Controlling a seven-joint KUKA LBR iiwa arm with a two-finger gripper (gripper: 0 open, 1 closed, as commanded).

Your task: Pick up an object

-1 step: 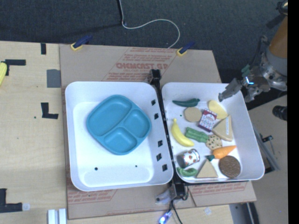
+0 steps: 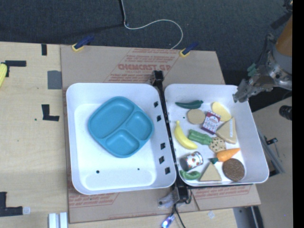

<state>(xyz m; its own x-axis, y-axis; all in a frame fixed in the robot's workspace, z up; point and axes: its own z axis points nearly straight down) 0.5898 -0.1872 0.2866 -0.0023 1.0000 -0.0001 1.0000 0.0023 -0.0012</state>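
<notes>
- Dark tool (image 2: 241,93) seen above far right rim of right shallow white bin (image 2: 254,141); opening cannot be told.
- Small plastic toy foods, including yellow banana (image 2: 182,136), lie in that bin.
- Blue divided plate (image 2: 120,126) lies in left white bin (image 2: 78,127).

Bench (image 2: 28,141) bearing cardboard sheet (image 2: 137,68) and two bins.

Lying side by side on the cardboard: left white bin (image 2: 76,127), right white bin (image 2: 254,141); sitting clipped at the sheet's far edge with yellow-blue clamps (image 2: 83,42).
</notes>
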